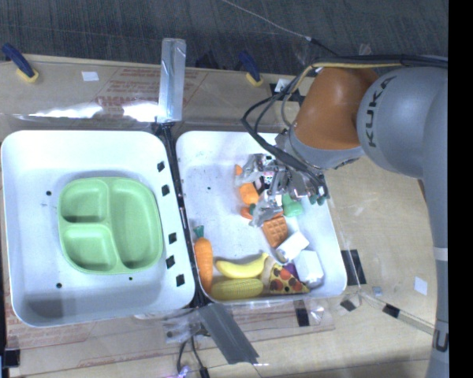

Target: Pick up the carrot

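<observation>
Corn and banana along right bin's near wall. Carrot just left of them, against left wall, lying near-to-far. Claw over clutter further right; spread or pinched, cannot tell. Advice: come down across carrot's width, clear of banana tip.

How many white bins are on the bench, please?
2. The left bin holds a green plate. The right bin holds the carrot and other toy food, under the gripper.

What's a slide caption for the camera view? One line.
Gripper over toy food in the right bin; carrot lies by its left wall.
</observation>
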Available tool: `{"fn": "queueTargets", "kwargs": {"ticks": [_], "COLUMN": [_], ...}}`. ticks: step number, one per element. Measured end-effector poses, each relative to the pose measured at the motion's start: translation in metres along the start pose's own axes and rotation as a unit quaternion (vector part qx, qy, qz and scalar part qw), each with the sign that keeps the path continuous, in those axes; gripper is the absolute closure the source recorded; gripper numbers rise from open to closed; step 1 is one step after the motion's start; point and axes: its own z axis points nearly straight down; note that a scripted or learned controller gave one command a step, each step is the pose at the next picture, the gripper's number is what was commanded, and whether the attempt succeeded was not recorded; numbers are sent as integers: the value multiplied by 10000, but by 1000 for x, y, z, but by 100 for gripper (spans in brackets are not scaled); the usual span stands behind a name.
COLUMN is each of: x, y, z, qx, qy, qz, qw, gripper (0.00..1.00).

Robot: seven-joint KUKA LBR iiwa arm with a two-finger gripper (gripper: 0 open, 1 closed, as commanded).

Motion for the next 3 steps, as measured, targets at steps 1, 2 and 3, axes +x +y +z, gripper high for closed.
{"fn": "queueTargets", "kwargs": {"ticks": [1,2,3], "x": [16,13,84], "y": [-1,1,57], "z": [40,28,-11], "qx": [14,21,8], "qy": [-44,-68,-47], "qz": [636,585,1811], "qw": [9980,9983,9835], "gripper": [0,100,100]}}
